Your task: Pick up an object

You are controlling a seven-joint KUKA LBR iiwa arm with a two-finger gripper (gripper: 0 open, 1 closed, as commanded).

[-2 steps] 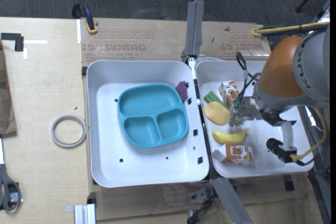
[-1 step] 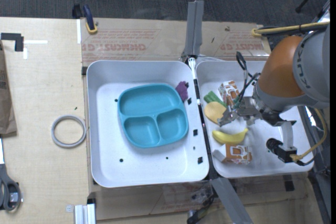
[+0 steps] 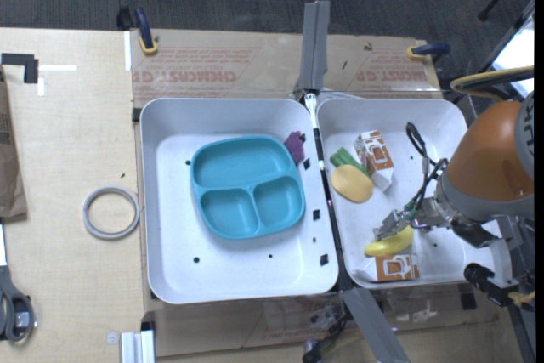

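My gripper (image 3: pixel 393 225) is low in the right bin (image 3: pixel 442 119), reaching in from the right below the arm's orange band (image 3: pixel 493 153). Its tip is directly above and touching or nearly touching a yellow banana (image 3: pixel 388 247) near the bin's front. An orange-and-white carton (image 3: pixel 396 268) lies just in front of the banana. Further back lie a pale yellow lemon-shaped object (image 3: pixel 352 184), a green piece (image 3: pixel 342 157) and a second orange-and-white carton (image 3: pixel 375 155). I see nothing lifted off the bin floor.
The left bin (image 3: pixel 161 208) holds a blue divided tray (image 3: pixel 247 187) with a small purple object (image 3: pixel 295 145) at its back right corner. A grey ring (image 3: pixel 111 212) and scissors (image 3: pixel 14 312) lie on the bench at the left. A black cable (image 3: pixel 418 142) runs over the right bin.
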